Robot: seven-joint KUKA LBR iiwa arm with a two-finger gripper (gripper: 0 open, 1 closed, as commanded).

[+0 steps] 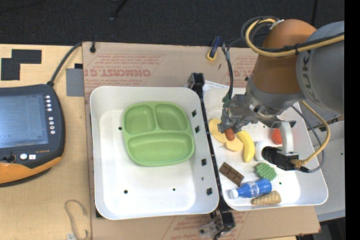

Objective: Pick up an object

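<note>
My gripper (228,127) hangs low over the left part of the right bin (315,194), under the grey and orange wrist. Right at its tip lies a small red-brown piece (230,135); whether it is gripped is hidden. That piece rests on a pale yellow slice (218,131), with a yellow banana (247,146) just to its right. Nearer the front of the bin lie a brown chocolate bar (230,173), a green ridged piece (264,170), a blue bottle (253,189) and an ice-cream cone (266,198). An orange-red item (276,136) lies beside a white one (287,140).
The left bin (107,177) holds a green divided plate (158,134). A black divider rail (205,143) separates the two bins. A tablet-like pendant (28,126) sits on the bench at far left.
</note>
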